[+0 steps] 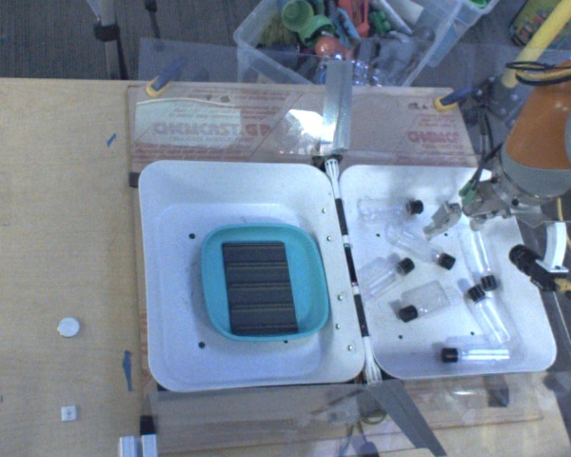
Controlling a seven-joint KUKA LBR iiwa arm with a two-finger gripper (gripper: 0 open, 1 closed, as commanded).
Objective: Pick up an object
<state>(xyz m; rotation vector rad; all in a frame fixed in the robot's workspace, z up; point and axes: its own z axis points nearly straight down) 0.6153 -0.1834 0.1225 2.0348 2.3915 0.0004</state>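
Several clear vials with black caps lie scattered in the right bin (533, 350). One vial (474, 353) lies near the front wall, another (423, 299) sits mid-bin, and a third (377, 276) rests near the divider. My gripper (444, 219) hangs over the upper middle of this bin, just right of a black-capped vial (414, 206). I see nothing clearly held in it. The grey arm with its orange band (542, 131) comes in from the right.
The left bin (162, 255) holds a teal tray (214, 255) with a dark ridged block (259, 288) in it. A clear tub of toys (362, 17) stands behind the bins. A white disc (68, 327) lies on the bench at the left.
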